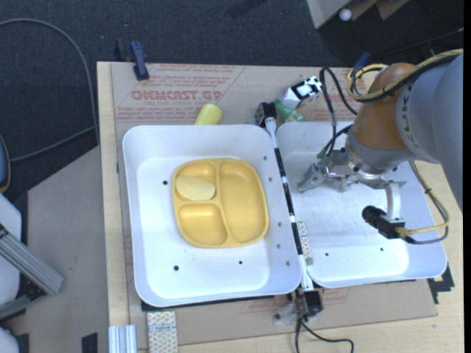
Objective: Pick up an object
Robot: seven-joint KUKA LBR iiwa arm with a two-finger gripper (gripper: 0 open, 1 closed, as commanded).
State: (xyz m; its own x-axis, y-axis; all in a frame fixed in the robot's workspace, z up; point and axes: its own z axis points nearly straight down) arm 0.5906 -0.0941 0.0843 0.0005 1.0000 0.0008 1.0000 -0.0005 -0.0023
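Observation:
A yellow divided plate (221, 201) lies in the middle of the left bin (151, 219). A pale yellow rounded piece (195, 189) rests in the plate's back-left compartment. My gripper (322, 181) hangs low over the back-left part of the right bin (353, 259), close to the divider between the bins. Its metal fingers (305, 184) stand apart, open, and nothing shows between them. The grey and orange arm (394, 120) covers the bin's back right.
A black connector with a yellow cable (383, 223) hangs off the arm over the right bin. Outside the bins, a yellow cylinder (209, 114) lies behind the left bin, small black, white and green items (291, 103) sit at the back between the bins, and a blue clamp (138, 59) grips the bench's far edge.

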